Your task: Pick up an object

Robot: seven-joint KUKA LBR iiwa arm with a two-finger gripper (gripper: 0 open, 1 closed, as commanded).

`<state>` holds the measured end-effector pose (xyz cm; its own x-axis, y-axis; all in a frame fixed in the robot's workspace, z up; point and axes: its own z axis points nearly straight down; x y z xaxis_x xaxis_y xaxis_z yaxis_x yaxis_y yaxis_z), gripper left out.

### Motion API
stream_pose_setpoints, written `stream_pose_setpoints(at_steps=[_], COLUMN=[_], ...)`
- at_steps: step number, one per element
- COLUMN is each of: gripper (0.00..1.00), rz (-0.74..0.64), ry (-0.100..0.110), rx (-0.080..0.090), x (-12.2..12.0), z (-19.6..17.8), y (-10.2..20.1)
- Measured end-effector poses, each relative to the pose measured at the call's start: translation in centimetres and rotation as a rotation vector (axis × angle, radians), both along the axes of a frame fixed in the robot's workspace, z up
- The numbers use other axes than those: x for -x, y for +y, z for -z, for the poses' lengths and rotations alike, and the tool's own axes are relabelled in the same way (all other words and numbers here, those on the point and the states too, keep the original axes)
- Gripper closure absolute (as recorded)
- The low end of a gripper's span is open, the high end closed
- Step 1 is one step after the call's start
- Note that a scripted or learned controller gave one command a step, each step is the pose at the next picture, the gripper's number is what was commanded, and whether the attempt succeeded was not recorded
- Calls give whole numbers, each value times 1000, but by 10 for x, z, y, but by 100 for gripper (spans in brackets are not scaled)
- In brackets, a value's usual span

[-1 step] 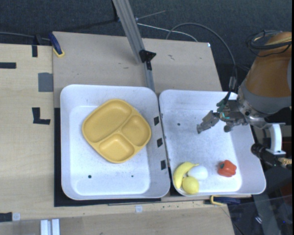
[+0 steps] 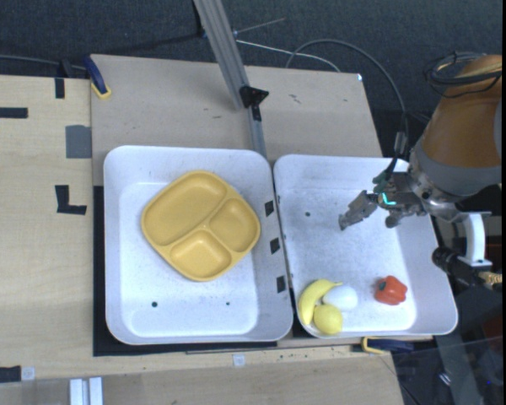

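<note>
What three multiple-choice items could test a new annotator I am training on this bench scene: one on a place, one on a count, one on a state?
1. Where does the yellow three-compartment plastic plate lie?
A. left white bin
B. right white bin
C. on the wooden bench

2. How many compartments does that plate have?
A. two
B. three
C. five

3. What is the state of the small red pepper-like toy?
A. lying in the right bin, apart from the gripper
B. clamped in the gripper
C. resting on the plate

Key: 1 A, the plate sits inside the left bin; 2 B, three hollows show; 3 A, the toy lies near the bin's front, with the gripper farther back.
</note>
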<state>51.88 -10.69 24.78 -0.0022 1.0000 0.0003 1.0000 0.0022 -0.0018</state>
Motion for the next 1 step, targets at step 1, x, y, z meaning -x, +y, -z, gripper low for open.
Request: stream_pose_setpoints(at_steps=[1], gripper=[0], rz=[1], ry=[6], rx=[-1], x=[9], z=[58], y=[6])
